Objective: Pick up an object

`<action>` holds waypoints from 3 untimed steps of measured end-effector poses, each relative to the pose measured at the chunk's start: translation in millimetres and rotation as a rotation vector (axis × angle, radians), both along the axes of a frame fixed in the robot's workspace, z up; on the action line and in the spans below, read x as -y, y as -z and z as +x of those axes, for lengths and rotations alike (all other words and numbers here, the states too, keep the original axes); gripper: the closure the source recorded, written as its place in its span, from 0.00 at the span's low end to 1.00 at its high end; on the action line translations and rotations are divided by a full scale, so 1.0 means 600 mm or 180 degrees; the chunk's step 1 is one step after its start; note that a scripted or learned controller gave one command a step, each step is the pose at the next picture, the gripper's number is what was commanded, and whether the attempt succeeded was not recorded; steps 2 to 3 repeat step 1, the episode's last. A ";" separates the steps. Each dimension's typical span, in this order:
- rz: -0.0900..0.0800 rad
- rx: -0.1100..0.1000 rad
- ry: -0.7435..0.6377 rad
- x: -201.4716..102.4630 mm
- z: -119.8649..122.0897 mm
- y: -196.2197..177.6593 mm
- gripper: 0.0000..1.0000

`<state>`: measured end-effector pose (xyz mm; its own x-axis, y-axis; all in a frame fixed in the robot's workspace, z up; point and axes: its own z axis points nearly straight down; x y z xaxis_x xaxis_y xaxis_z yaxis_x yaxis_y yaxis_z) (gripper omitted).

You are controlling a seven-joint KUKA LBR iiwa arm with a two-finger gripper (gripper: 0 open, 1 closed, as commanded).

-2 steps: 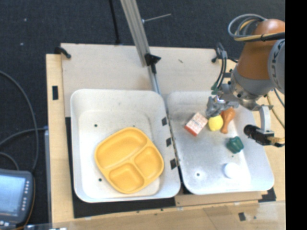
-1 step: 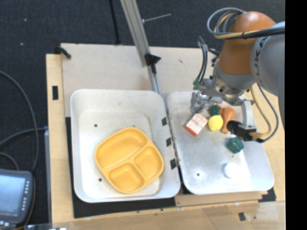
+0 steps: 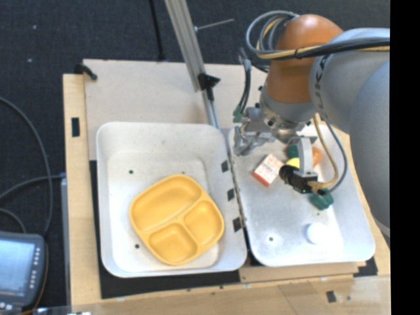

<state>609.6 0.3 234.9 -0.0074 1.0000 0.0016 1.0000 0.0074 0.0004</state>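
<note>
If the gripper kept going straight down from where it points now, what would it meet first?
Probably the bare floor of the right bin near its upper left corner. The gripper hangs there, left of the small orange and white box. Depth is hard to judge.

Quick count: two white bins, left bin (image 3: 111, 143) and right bin (image 3: 354, 241). One yellow divided tray (image 3: 176, 218), away from the gripper (image 3: 246, 140). One orange-and-white box (image 3: 266, 169) right next to it, one white cap (image 3: 315, 232), one green piece (image 3: 322, 201).
</note>
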 end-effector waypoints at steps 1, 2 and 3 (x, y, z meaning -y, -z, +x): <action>0.0001 0.0004 -0.0001 -0.089 0.031 0.002 1.00; 0.0001 0.0004 -0.0001 -0.089 0.031 0.002 1.00; 0.0001 0.0004 -0.0001 -0.089 0.031 0.002 1.00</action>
